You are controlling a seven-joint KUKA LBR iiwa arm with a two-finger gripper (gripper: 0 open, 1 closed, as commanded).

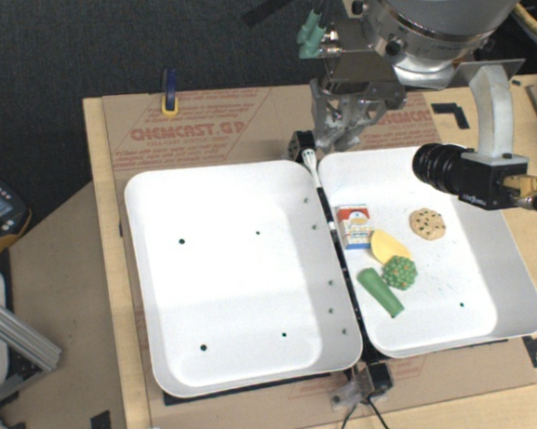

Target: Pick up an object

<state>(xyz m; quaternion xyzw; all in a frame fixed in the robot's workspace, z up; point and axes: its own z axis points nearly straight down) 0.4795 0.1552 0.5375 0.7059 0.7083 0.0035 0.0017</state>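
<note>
A: Camera view: where are the objects kept?
B: A small box [355,227], cookie [427,224], yellow piece [388,245] and green vegetable [390,282] are clustered in the right bin [499,282], for reach.
A: And the hand [340,123]?
B: It is poised beyond the right bin's far edge; nothing is seen held, and its opening cannot be told.

Dark speckled carpet [95,47] fills the floor up top and left — a brown board [214,120] printed with red lettering lies across the pale wooden bench [77,272], a yellow-and-blue clamp [170,94] gripping its far edge.
</note>
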